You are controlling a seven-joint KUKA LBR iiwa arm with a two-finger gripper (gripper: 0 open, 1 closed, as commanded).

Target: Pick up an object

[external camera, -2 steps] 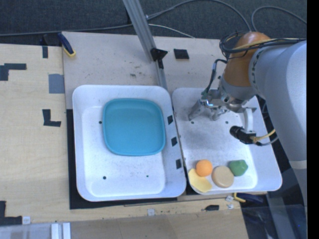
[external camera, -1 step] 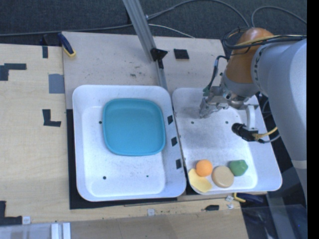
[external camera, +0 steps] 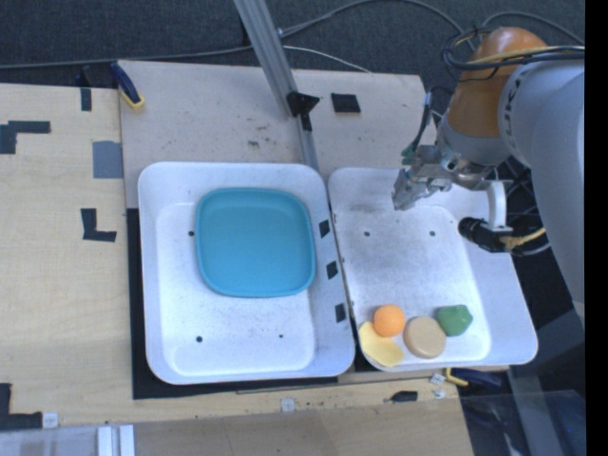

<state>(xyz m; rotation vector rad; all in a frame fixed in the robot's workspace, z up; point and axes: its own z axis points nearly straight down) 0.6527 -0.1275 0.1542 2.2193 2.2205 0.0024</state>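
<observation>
Item: orange ball [external camera: 388,320], near front edge of right bin [external camera: 446,245]. Judged light, smooth and round, likely to roll or slip; best taken across its widest part, from directly above.

Item: tan round piece [external camera: 425,337], touching the ball on its right. Appears firm, domed; top grasp across the sides seems workable.

Item: green piece [external camera: 455,319], just beside the tan piece. Irregular shape; material cannot be told.

Item: yellow flat piece [external camera: 379,350], partly under the ball and the tan piece. Thin, low-lying; judged hard to pinch.

Container: right bin, holds all four items clustered at its front edge.

Container: left bin [external camera: 161,255], holds a blue square plate [external camera: 255,241].

Tool [external camera: 410,191]: hangs over the right bin's far end, well apart from the cluster; open or closed cannot be told; nothing seen in it.

Support: table [external camera: 190,103].
</observation>
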